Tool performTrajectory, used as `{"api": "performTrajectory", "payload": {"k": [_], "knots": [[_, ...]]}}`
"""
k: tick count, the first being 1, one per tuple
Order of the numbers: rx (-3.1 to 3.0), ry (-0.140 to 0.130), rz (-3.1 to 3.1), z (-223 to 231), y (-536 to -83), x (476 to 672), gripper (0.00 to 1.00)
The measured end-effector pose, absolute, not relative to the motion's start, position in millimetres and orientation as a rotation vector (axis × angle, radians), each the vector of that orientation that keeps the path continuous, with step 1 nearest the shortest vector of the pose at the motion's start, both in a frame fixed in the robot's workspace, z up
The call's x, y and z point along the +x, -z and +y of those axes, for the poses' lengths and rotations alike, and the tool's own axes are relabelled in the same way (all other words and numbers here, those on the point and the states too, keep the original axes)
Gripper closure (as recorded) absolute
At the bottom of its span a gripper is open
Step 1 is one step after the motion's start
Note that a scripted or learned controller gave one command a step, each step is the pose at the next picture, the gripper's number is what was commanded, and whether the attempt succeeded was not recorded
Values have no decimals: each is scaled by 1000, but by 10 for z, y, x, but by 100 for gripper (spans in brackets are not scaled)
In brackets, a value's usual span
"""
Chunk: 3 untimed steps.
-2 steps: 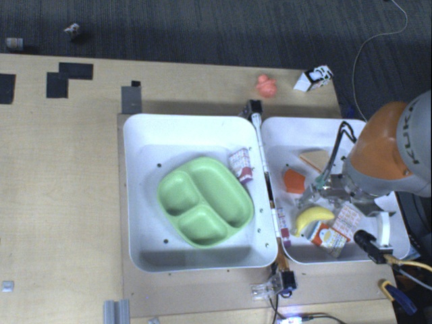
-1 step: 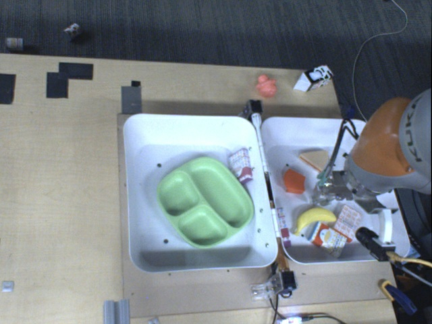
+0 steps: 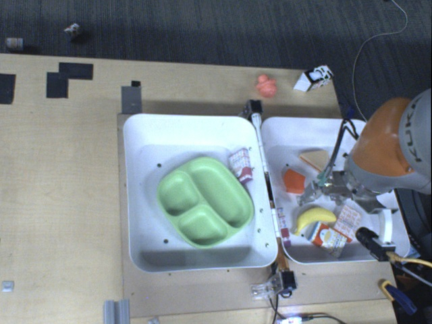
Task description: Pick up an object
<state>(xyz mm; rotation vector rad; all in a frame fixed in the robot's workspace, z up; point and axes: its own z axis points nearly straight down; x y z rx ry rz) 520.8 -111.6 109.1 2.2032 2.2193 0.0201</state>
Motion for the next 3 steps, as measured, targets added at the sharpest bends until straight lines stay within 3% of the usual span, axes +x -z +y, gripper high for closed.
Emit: {"api": "performTrajectory", "payload": {"k": [1,2,3], "knots": [[2212,-11,2211,-881,-875,4905,0],[2206,-18,2210,-875,-989,4929,100],[2206,-18,2211,-875,-989,4928,0]]}}
